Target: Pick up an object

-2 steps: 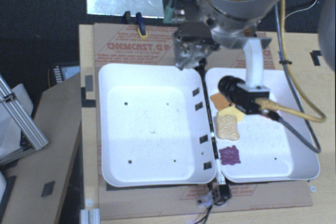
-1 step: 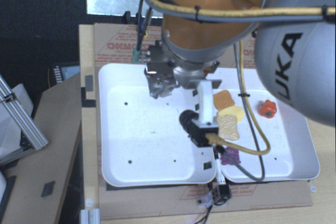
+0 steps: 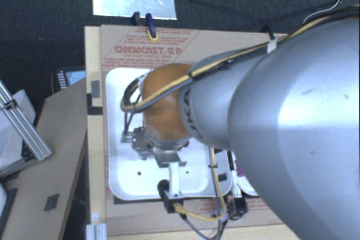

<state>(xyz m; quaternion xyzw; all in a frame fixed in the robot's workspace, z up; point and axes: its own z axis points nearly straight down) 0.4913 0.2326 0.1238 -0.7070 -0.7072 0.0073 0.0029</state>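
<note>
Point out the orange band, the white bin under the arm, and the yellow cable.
Orange band [image 3: 163, 99]: camera view, on its rounded side above the wrist.
White bin [image 3: 115, 121]: camera view, on its bare left wall.
Yellow cable [image 3: 199, 214]: camera view, on the loop hanging below the bin's near edge.

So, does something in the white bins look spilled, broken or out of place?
Nothing stands out. The visible part of the left bin looks clean and undamaged, and it sits straight on the board. The arm covers most of both bins, so the rest cannot be judged.
</note>
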